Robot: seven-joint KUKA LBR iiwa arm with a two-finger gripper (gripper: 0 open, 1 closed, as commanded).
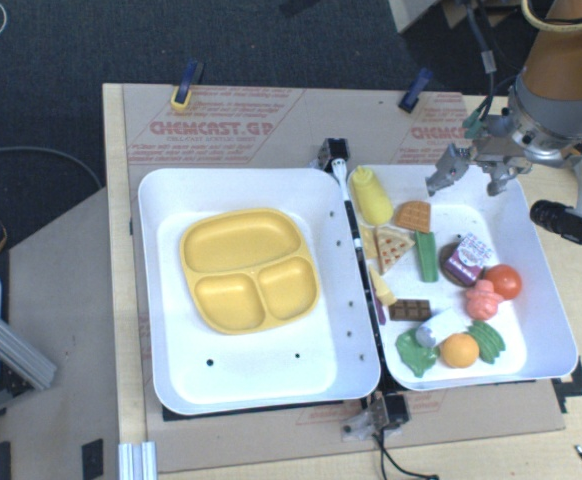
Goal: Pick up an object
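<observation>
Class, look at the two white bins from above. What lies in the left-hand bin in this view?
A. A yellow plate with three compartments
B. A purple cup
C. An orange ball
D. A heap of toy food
A: the yellow divided plate lies alone in the left bin, while the toy food sits in the right bin.

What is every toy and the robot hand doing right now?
gripper: open, above the right bin, holding nothing
yellow tray: flat in the left bin, nothing on it
yellow corn: lying by the right bin's left wall
orange: resting beside green leaves
tomato: resting near the right wall
</observation>
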